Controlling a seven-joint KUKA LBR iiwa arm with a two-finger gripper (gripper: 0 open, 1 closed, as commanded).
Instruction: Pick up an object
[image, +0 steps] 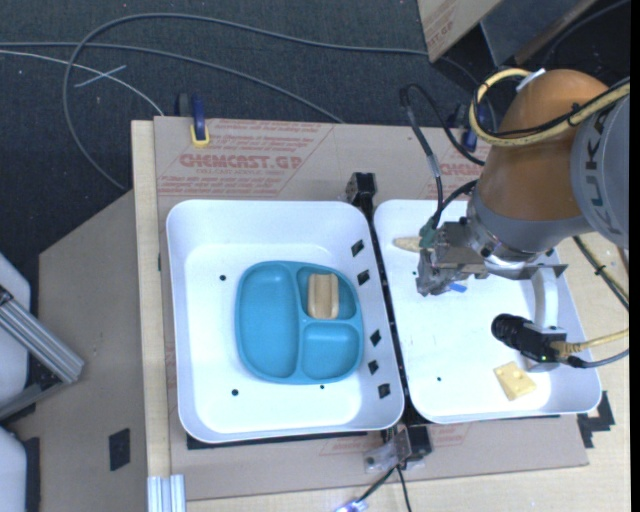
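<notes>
Camera view, looking down at a slant: the right bin (560, 400) serves as the landmark. The gripper (437, 283) hangs over that bin's upper-left part, close to the divider it shares with the left bin (190, 300), with the grey and orange arm (545, 150) bulking over the bin's upper right. Whether the tool is released or clenched cannot be told, since the wrist body covers its tip. A small blue object (459, 287) peeks out just right of the gripper, touching or nearly under it; I cannot tell whether it is grasped. A tan stick (408, 243) lies just up and left of the gripper, its long axis roughly crosswise to the divider. A yellow block (514, 381) sits near the right bin's lower edge, well apart from the gripper, down and to the right. Beyond the divider, the left bin holds a blue tray (270, 330) bearing a tan block (322, 296). The blue object looks the nearest candidate.
</notes>
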